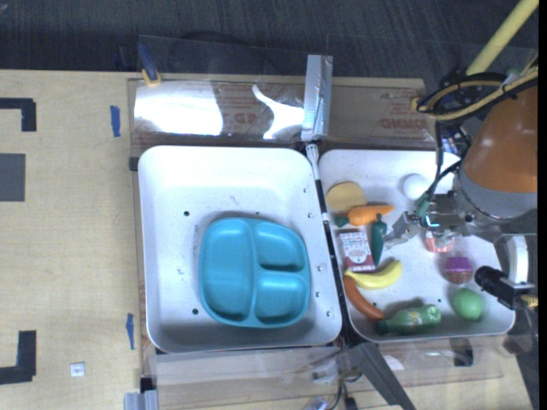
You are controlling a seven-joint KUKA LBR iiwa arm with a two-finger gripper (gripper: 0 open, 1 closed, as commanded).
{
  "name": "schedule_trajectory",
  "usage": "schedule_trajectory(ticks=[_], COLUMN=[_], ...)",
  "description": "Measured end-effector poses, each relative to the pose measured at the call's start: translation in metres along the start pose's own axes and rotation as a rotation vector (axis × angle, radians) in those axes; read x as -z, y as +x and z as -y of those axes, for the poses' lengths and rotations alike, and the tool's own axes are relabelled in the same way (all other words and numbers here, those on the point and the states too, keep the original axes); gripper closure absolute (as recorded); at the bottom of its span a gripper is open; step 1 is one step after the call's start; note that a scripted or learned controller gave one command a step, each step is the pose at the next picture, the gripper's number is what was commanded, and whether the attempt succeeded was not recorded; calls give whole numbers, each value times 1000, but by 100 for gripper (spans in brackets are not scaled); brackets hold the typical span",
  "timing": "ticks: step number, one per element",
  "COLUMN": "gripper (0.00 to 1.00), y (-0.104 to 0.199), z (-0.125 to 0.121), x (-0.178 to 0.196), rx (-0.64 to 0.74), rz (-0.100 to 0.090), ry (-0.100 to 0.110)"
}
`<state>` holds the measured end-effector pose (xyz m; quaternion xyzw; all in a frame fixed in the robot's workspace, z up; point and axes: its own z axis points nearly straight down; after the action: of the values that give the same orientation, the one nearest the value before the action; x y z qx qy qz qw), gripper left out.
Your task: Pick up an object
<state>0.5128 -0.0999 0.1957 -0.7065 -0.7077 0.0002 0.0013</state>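
tool [408, 225] spread over right bin [402, 162] | holds nothing | arm [504, 156] cut off at right

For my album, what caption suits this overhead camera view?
Robot arm's gripper lowered into the right bin of toy food, beside a blue divided plate in the left bin.

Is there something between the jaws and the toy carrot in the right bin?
Nothing visible lies between them. The gripper sits just right of the carrot, with bare bin floor between. The ketchup packet and banana lie below that line.
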Motion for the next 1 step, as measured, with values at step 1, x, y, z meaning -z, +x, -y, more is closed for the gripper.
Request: schedule_trajectory(ticks=[1], gripper=[0], y=[-60], z=[-51], x=[-101], rx=[-123], rz=[-13], ry=[-5])
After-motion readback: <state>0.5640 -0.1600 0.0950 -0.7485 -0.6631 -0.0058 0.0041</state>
